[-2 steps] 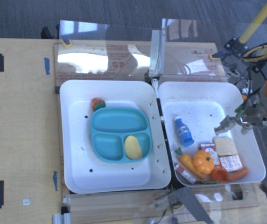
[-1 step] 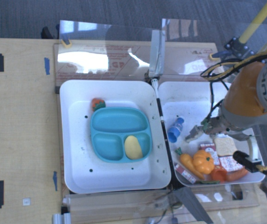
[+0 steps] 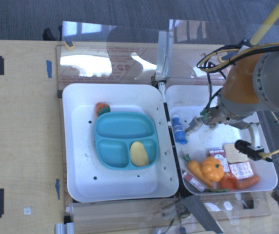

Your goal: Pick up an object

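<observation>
Grey gripper (image 3: pixel 194 126) beside blue bottle (image 3: pixel 178 130).

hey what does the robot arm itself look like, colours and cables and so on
A thick grey arm with a broad orange band above the wrist. Black and yellow cables loop beside it. The tool at its end is small, metallic grey.
</observation>
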`<state>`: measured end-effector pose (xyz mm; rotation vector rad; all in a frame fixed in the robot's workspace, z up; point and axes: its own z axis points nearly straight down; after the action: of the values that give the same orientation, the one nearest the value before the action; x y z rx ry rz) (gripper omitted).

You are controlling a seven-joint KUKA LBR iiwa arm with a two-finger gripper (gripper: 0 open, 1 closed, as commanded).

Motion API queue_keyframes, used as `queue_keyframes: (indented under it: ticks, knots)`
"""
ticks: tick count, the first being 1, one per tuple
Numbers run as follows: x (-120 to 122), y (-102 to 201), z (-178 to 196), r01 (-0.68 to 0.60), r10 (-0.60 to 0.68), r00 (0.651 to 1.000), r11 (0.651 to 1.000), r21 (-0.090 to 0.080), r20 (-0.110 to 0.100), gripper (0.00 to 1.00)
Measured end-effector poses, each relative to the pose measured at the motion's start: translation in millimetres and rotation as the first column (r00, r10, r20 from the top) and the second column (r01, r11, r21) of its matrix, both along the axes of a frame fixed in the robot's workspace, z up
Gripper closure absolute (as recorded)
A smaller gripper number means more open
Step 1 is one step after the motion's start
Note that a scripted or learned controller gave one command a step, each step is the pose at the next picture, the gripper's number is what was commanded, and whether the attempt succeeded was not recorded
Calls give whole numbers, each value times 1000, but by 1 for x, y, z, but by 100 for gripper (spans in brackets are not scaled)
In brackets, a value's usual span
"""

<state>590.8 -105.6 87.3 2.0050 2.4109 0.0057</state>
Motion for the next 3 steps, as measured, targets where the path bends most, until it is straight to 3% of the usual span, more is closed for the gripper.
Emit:
queue_keyframes:
  ticks: [1,2,3]
  knots:
    - [14,-23,0,-44,44,999,999,-1,0,0]
    - [41,11,-1,-29,29,1000,1000,1,-1,0]
    - [76,7,-1,-139,139,990,990,1,-10,0]
